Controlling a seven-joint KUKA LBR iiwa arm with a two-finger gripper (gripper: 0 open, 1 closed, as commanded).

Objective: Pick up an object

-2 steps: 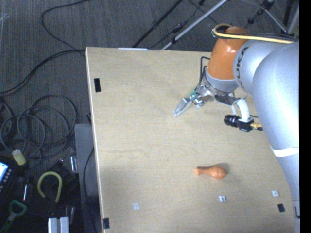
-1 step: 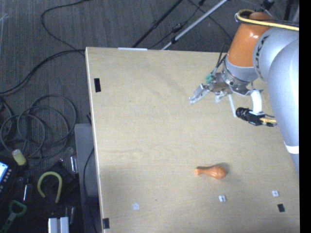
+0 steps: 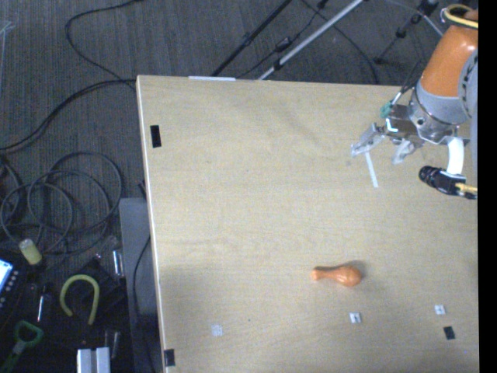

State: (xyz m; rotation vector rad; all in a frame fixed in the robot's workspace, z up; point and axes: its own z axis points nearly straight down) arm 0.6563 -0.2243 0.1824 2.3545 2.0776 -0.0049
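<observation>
A small orange pear-shaped object [image 3: 338, 274] lies on its side on the pale wooden bench top [image 3: 256, 200], toward the front right. My gripper [image 3: 382, 155] hangs over the back right part of the bench, well behind the orange object and slightly to its right. Its pale fingers [image 3: 363, 148] are spread open with nothing between them.
A black mark [image 3: 156, 136] sits near the bench's left edge. Small square tags [image 3: 355, 317] [image 3: 439, 310] [image 3: 449, 332] dot the front right. Left of the bench edge, the floor holds cables [image 3: 62, 200] and tools. Tripod legs [image 3: 326, 18] stand behind the bench.
</observation>
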